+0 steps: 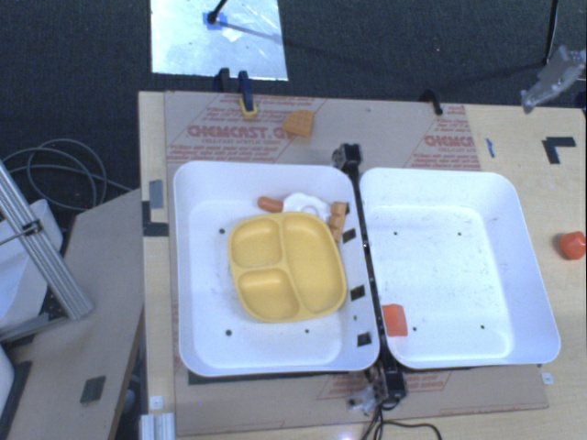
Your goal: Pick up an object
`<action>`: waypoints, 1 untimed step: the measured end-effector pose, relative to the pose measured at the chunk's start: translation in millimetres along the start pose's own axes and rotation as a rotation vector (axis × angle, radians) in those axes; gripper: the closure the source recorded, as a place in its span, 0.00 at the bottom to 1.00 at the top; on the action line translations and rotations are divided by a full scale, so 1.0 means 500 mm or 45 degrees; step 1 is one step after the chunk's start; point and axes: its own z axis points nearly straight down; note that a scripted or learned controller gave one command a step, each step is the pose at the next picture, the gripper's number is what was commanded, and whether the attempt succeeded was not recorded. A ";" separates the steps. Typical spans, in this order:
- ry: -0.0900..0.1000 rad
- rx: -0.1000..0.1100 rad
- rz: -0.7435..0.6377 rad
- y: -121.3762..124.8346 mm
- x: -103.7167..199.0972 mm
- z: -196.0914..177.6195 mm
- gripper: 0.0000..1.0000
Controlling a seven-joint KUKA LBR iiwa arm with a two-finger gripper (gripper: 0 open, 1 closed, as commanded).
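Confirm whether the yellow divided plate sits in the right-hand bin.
No, the yellow divided plate lies in the left bin; the right bin holds an orange block.

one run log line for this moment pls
left white bin: yellow three-compartment plastic tray, small orange sausage-shaped piece | right white bin: orange-red block | gripper: upper right, off bins

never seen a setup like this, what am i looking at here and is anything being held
One camera looks down at a slant on a bench carrying two shallow white bins. The left white bin holds a yellow three-compartment plastic tray, with a small orange sausage-shaped piece, a white object and a small tan piece beside it. The right white bin holds an orange-red block. At the top right is a grey metal part, likely the robot's gripper; nothing is visibly held.
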 end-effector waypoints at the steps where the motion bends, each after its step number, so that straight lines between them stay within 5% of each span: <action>1: -0.002 0.008 0.027 -0.113 -0.211 0.023 0.00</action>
